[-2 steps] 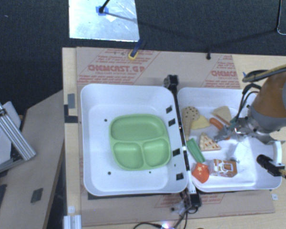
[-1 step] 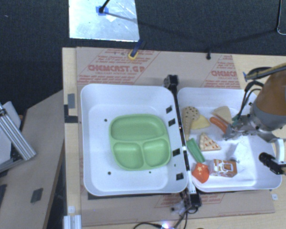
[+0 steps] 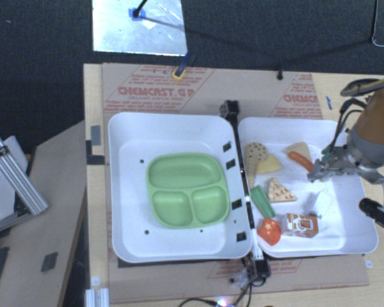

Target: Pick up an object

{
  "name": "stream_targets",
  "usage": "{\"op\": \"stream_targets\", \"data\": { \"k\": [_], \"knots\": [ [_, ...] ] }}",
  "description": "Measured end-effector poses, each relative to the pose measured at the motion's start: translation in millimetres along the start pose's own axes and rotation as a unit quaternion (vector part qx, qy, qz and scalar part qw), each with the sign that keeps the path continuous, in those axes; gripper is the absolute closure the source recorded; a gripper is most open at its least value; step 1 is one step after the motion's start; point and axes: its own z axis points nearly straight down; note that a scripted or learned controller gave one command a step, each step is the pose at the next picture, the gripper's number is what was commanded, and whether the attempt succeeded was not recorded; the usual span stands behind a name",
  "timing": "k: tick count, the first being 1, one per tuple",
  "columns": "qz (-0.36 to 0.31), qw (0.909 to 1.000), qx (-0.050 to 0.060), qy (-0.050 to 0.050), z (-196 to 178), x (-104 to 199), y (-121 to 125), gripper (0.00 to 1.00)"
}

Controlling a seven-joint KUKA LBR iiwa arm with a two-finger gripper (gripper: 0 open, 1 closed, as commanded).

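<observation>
Tomato [image 3: 269,232] at R bin's front, well apart from jaws [image 3: 317,172].

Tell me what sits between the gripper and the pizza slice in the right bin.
Nothing visible does. The gripper hangs over the right bin, and the pizza slice lies to its lower left in the camera view with bare white floor between them. The orange sausage lies above that path and the small carton below it.
</observation>
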Motion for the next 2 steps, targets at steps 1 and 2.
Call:
{"op": "stream_targets", "data": {
  "k": [1, 2],
  "knots": [
    [-0.002, 1.0000, -0.001, 0.000, -44.5, 3.6, -0.4, 1.00],
    [-0.002, 1.0000, -0.001, 0.000, -87.2, 3.1, 1.4, 1.00]
  ]
}}
